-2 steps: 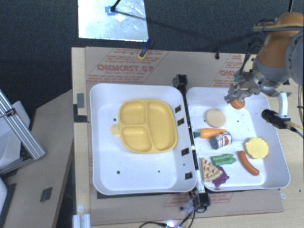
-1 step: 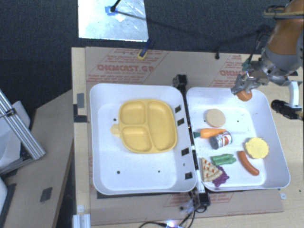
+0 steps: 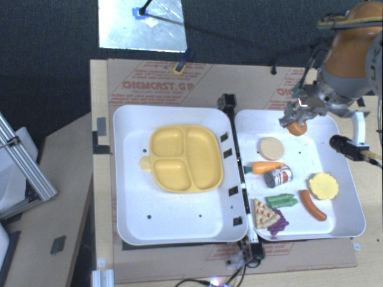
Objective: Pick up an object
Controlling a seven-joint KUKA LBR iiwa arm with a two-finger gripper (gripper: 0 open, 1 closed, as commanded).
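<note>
A small orange rounded object (image 3: 297, 127) is gripped between the closed fingers of the grey two-finger gripper (image 3: 294, 120), above the right white bin's (image 3: 350, 217) far rim.

The scene was evenly and brightly lit from above, and only faint shadows were cast inside the white bins (image 3: 179, 115). Glare was seen on a silvery sheet (image 3: 142, 17) at the top. Detail was softened throughout by mild blur.

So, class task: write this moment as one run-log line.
arm: over right bin | hand: on orange item | yellow tray: left bin
</note>
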